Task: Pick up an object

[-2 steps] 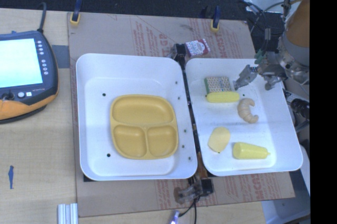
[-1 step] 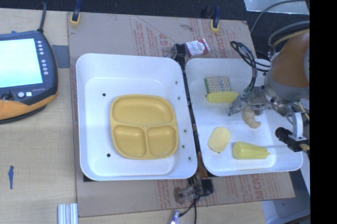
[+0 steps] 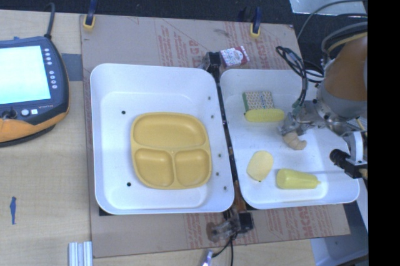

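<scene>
- Two shallow white bins sit side by side on a cardboard sheet: the left bin and the right bin.
- One yellow divided tray, with three compartments, lies in the middle of the left bin.
- Four loose items lie in the right bin: one yellow sponge with a speckled green back near the far edge, one pale yellow oval piece near the front left, one yellow wedge-shaped piece just right of it, and one small beige lump between them and the sponge.
- One gripper reaches in from the right, low over the bin, its tip directly above and apparently touching the beige lump; whether the fingers are spread or pressed together cannot be made out.
- One handheld control pendant lies on the bench to the left, cut off by the frame edge.
- The arm is cut off at the right.
- One small red-and-white packet lies behind the bins, its label unreadable.
</scene>
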`<state>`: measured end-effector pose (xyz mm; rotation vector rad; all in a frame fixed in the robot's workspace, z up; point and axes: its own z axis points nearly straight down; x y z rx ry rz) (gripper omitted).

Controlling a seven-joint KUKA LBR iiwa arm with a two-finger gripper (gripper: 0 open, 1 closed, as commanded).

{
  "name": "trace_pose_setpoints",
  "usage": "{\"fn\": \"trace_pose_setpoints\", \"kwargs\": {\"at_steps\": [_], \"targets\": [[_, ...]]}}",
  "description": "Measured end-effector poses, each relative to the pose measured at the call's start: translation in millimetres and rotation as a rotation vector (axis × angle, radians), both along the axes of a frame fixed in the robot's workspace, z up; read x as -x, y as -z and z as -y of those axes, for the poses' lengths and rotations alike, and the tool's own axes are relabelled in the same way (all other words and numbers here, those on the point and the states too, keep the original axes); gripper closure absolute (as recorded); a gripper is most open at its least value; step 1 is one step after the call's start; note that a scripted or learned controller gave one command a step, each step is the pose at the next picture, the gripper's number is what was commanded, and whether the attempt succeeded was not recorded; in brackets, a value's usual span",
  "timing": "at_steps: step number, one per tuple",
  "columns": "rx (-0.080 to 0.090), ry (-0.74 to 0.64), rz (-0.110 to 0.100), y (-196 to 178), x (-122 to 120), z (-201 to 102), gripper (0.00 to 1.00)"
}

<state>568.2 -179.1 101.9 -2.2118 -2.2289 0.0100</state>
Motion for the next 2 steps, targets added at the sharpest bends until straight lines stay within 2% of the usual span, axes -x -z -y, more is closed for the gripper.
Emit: {"fn": "trace_pose_setpoints", "kwargs": {"at_steps": [1, 2], "targets": [[-0.003, 0.0, 0.0, 10, -9, -64, 1.0], [-0.004, 0.002, 0.003, -90, 3, -137, 1.0]]}}
